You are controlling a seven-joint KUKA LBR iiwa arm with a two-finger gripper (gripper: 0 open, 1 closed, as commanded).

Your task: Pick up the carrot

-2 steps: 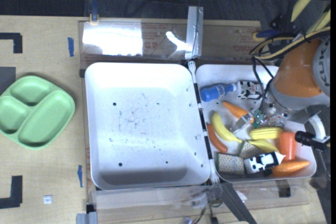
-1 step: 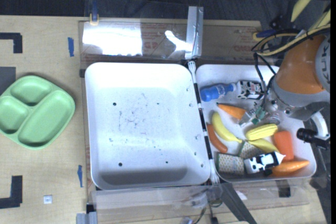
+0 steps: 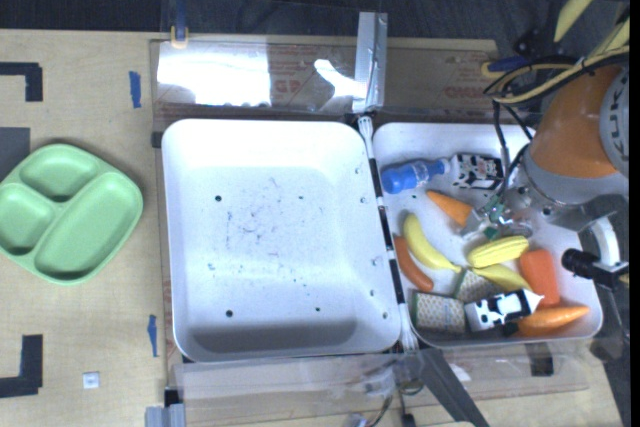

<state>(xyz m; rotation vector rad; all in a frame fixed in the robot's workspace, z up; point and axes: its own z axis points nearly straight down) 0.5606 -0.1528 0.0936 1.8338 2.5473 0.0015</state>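
Carrot lies beside bottle and banana; gripper close by, grip state unclear.

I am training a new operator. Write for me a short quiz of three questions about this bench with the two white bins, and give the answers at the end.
1. True or false: the yellow plastic banana lies in the same bin as the blue plastic bottle.
2. Where does the green divided plate stand?
A. inside a bin
B. on the wooden bench, left of both bins
C. under the arm
3. Short answer: which bin holds the orange tapered carrot?

Key: 1 true; 2 B; 3 the right white bin.
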